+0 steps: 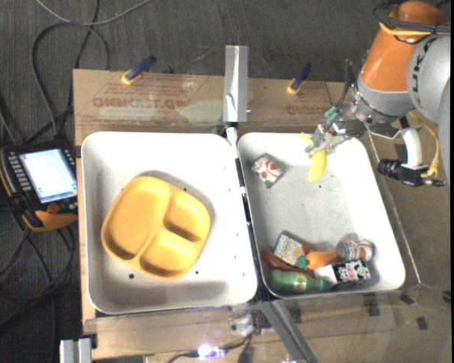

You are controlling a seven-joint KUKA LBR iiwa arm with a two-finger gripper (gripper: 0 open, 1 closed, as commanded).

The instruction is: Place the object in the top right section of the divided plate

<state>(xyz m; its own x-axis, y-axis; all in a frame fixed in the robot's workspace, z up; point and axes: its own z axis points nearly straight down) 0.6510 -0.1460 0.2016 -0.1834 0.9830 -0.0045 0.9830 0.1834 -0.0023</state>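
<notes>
Banana [317, 166], a small yellow toy, is seen clamped at its upper end by the pincer [323, 144] at two o'clock in the right bin [378, 203]; judged light, stiff, slippery. Divided plate [157, 225] lies at nine o'clock.

This looks like a robot lab, not a home; a big grey and orange robot arm [408, 51] reaches over two white bins [91, 225] on a cardboard-topped counter [166, 100] held by clamps [138, 69]. Black cables [53, 21] snake over the dark floor; a control tablet [44, 174] with a lit screen lies beside the counter.
</notes>
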